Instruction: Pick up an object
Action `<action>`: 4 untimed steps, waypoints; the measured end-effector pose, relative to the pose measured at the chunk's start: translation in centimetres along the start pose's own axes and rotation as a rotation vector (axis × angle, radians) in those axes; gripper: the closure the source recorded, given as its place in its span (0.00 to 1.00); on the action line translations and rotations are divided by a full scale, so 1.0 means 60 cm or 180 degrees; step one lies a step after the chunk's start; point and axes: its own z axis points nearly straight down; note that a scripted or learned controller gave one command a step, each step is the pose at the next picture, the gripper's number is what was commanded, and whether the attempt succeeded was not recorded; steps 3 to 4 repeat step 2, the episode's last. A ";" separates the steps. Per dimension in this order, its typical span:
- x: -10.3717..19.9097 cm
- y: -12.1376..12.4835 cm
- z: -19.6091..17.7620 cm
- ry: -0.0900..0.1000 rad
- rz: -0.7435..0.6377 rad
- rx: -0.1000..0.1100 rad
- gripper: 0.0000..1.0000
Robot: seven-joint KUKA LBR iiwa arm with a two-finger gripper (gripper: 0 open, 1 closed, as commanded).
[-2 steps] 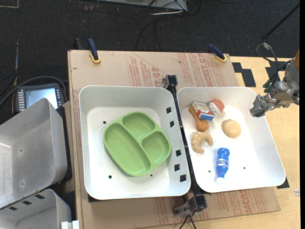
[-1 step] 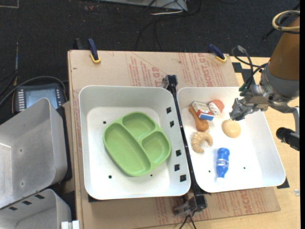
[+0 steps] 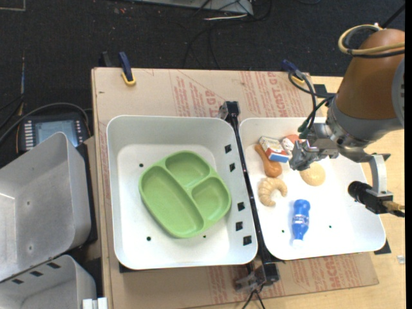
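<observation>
You see the claw [image 3: 302, 154], its grip state unclear, low over the right bin [image 3: 360, 234] toward the tabletop's far edge, with a pale round object [image 3: 314, 175] just beside it on the near side.

Cardboard sheet [image 3: 193, 85] under both bins: red print, running reversed or upside down. No word made out with certainty.

Small carton [image 3: 278, 150] in right bin: red and blue print, too small to read.

Blue bottle [image 3: 300, 219] in right bin: pale label, no legible letters.

Screen [image 3: 55, 132] at left edge: lit, content not readable.
</observation>
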 end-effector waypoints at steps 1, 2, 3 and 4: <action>0.095 -0.015 0.026 0.0003 -0.0003 0.0001 1.00; 0.198 -0.026 0.044 0.0001 -0.0006 0.0000 1.00; 0.198 -0.026 0.044 0.0001 -0.0006 0.0000 1.00; 0.198 -0.026 0.044 0.0001 -0.0006 0.0000 1.00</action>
